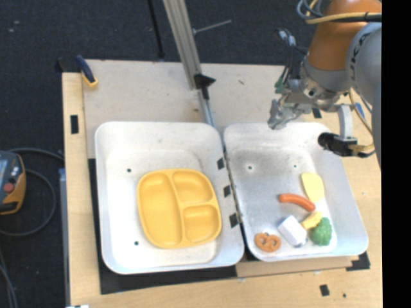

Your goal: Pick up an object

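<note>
The gripper (pixel 277 122) hangs over the right bin (pixel 270 172)'s far edge, carrying nothing. The toy sausage (pixel 297 201) lies near the front right corner (crowded by neighbours); a descent there could nudge pieces instead of catching one.

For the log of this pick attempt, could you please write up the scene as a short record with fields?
gripper: above the right bin's far left corner, holding nothing that can be seen
left bin: holds a yellow divided tray
right bin: toy food grouped in its near right part
items: yellow piece, orange sausage, white block, green broccoli, orange pretzel
</note>
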